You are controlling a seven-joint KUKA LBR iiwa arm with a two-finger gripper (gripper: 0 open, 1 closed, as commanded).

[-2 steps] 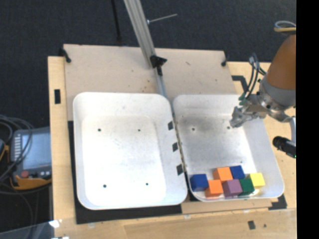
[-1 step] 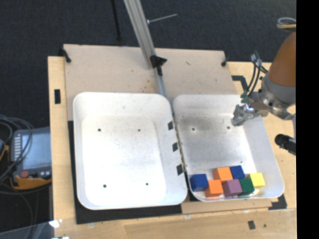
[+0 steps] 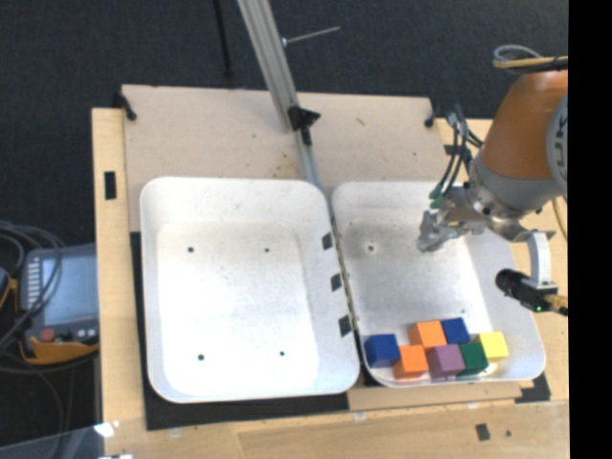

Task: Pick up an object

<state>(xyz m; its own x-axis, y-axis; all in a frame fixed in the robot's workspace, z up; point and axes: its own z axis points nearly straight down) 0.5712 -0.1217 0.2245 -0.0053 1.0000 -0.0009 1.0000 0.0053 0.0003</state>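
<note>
Blocks of several colours lie close together at the near edge of the right bin [image 3: 402,256] — a blue block [image 3: 382,349], two orange blocks [image 3: 429,334] [image 3: 412,360], a second blue one [image 3: 455,330], a purple block [image 3: 446,360], a green block [image 3: 473,356] and a yellow block [image 3: 493,344]. Most of them touch a neighbour. The tool [image 3: 438,229] hangs over the far middle part of the same bin, well apart from the blocks, and nothing is seen between its ends; whether it is spread or pressed together I cannot tell. The left bin [image 3: 239,285] stands just beside the right one on the bench [image 3: 110,161].
</note>
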